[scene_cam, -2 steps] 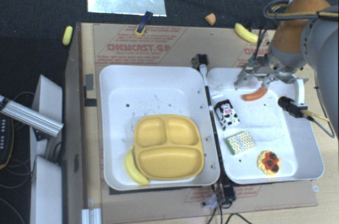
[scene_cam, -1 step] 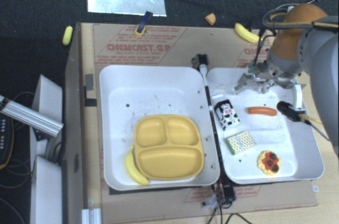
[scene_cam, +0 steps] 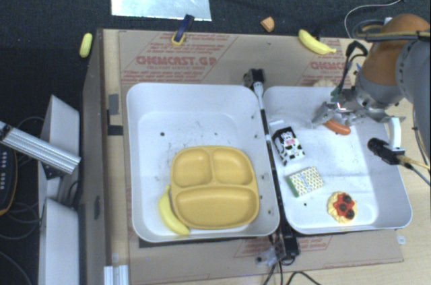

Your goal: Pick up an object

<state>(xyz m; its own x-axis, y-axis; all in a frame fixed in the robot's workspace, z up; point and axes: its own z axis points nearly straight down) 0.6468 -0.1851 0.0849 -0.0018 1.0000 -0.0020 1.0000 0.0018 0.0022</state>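
My gripper (scene_cam: 332, 112) hangs low over the far part of the right bin (scene_cam: 377, 176), reaching in from the right. A small orange-red item (scene_cam: 340, 128) lies just beneath and in front of it, touching or nearly touching the gripper. Farther left in the same bin rests a black-and-white cow-patterned block (scene_cam: 287, 145). A green-patterned block (scene_cam: 305, 180) and a yellow disc with red spots (scene_cam: 342, 206) lie nearer the front.
The left bin (scene_cam: 145, 142) holds a yellow divided plate (scene_cam: 215, 186) with a banana (scene_cam: 171, 213) along its left edge. On the cardboard behind the bins lie another banana (scene_cam: 315, 42) and a blue-yellow clip (scene_cam: 182, 29). A black-and-white fitting (scene_cam: 384, 149) sticks out beside the arm.
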